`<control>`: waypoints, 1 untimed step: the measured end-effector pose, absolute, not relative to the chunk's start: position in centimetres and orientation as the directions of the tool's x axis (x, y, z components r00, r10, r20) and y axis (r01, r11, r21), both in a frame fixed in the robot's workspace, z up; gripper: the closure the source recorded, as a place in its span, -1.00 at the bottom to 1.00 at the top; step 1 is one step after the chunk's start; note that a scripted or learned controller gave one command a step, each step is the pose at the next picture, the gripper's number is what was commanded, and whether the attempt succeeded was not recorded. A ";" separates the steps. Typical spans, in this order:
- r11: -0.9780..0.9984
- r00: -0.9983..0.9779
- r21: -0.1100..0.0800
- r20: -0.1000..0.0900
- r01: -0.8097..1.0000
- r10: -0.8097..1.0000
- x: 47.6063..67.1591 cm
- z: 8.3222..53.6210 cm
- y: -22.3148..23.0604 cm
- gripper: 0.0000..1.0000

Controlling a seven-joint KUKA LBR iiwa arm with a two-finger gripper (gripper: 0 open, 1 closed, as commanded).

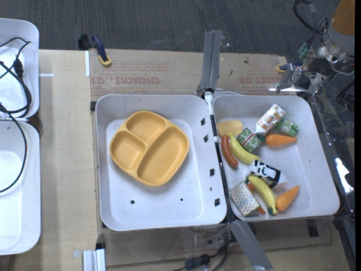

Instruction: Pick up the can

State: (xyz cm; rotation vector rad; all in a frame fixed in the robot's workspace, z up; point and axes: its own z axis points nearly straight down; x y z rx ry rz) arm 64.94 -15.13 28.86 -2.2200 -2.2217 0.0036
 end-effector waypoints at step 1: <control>-0.025 0.025 -0.003 -0.001 1.000 1.000 64.5 15.5 -9.4 -1.00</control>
